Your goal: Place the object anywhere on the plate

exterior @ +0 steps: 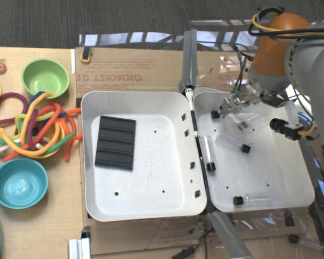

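A black ribbed rectangular plate (116, 143) lies flat in the left bin (92, 198), towards its left side. The right bin (291, 198) holds clear plastic tubes with black caps: one (208, 154) along its left wall, one (252, 200) near the front edge, and a small one (244, 147) in the middle. My gripper (236, 104) reaches down into the back of the right bin, close to another black-capped piece (216, 114). It is far from the plate, and the view does not show anything held in it.
The grey arm with its orange band (278, 42) and cables hangs over the right bin's back right corner. Left of the bins stand a green bowl (45, 77), a teal bowl (20, 182) and a tangle of coloured cords (38, 128).
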